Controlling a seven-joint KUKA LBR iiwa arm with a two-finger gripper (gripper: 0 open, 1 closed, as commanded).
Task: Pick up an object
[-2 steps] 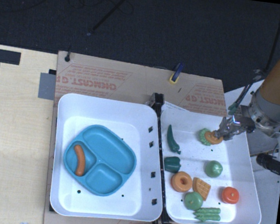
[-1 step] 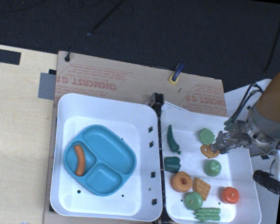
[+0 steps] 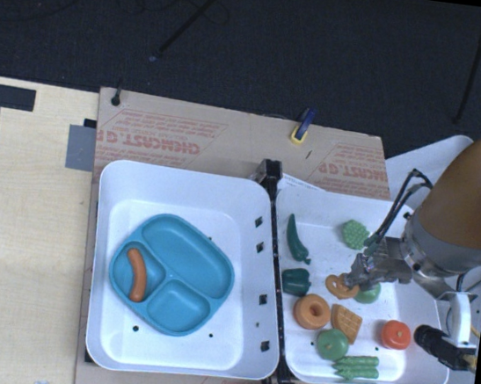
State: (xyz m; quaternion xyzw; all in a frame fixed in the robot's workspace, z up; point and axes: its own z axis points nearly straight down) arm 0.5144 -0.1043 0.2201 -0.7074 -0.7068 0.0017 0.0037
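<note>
Gripper, its grasp hidden so I cannot tell its state, hangs over a small orange-brown plastic pretzel lying flat in the right white bin; probably light, rigid and slick, best pinched across one loop.

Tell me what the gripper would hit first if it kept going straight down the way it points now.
Most likely the small brown pretzel-like toy right under the gripper, with a round green toy close beside it. Height above them is unclear from this slanted view.
</note>
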